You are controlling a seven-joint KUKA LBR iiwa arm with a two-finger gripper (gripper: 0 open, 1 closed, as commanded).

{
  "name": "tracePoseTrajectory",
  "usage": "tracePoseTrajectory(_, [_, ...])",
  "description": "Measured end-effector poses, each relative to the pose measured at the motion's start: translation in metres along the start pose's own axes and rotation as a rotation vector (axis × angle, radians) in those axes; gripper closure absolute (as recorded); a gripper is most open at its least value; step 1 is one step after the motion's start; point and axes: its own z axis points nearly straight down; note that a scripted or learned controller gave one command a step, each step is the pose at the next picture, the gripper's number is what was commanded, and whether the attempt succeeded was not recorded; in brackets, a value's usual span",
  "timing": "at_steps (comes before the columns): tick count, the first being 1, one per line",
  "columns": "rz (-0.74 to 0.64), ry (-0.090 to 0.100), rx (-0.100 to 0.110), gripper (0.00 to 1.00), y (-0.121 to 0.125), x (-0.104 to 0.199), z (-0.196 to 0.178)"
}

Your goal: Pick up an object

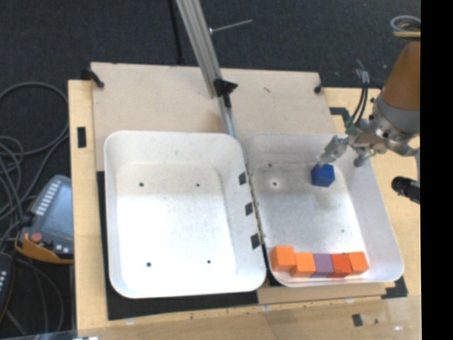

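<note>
One blue cube [323, 175] sits in the right bin [368, 211], just below the gripper [338, 150]. Can't tell its finger state. Five blocks [320, 262] line the front wall.

Count of things on the counter [297, 94]

You can see two white bins, left [177, 214] and right [375, 211], one blue cube [323, 175], four orange blocks [285, 257] and one purple block [323, 264]; one claw [345, 149] too.
</note>
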Motion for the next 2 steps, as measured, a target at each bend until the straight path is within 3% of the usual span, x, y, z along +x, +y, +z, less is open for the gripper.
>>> tracePoseTrajectory(1, [0.001,0.001,-0.005,0.0,-0.047,0.031,-0.034])
tracePoseTrajectory(2, [0.006,-0.006,-0.022,0.0,0.025,0.013,0.086])
